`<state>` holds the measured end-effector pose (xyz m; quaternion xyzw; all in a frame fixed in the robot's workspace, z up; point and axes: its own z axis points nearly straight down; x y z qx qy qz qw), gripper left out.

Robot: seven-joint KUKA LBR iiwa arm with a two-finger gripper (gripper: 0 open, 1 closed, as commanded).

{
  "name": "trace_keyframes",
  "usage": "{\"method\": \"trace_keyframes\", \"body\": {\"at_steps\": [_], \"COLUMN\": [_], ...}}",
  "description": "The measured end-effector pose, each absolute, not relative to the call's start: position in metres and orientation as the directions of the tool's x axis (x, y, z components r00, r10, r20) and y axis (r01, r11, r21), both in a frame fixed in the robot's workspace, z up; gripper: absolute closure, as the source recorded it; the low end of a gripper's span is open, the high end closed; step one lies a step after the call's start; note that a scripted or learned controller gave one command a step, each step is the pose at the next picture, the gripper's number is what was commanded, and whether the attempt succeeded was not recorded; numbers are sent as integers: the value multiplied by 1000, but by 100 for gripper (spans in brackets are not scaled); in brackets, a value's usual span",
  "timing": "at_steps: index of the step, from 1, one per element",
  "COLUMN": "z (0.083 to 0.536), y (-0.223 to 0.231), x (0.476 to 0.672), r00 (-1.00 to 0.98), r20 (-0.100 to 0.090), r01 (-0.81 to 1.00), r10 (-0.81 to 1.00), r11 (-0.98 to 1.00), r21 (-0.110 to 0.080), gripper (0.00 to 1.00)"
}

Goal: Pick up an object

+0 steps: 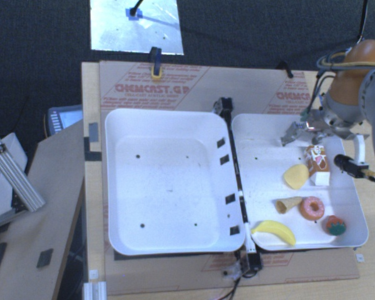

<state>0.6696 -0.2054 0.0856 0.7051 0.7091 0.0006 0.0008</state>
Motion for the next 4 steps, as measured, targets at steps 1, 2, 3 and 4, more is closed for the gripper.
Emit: {"method": "trace_keyframes", "body": {"at_steps": [1, 2, 3, 4], "z": [86, 86, 86, 86], "y": [-205, -205, -205, -205], "x": [670, 670, 670, 670], "r00": [-6, -6, -6, -6], "r20": [0, 0, 0, -1], "r01": [1000, 1000, 1000, 1000], "r10": [1000, 1000, 1000, 1000], "r11": [6, 6, 6, 6], "r21": [2, 2, 2, 2], "gripper": [0, 0, 0, 0]}}
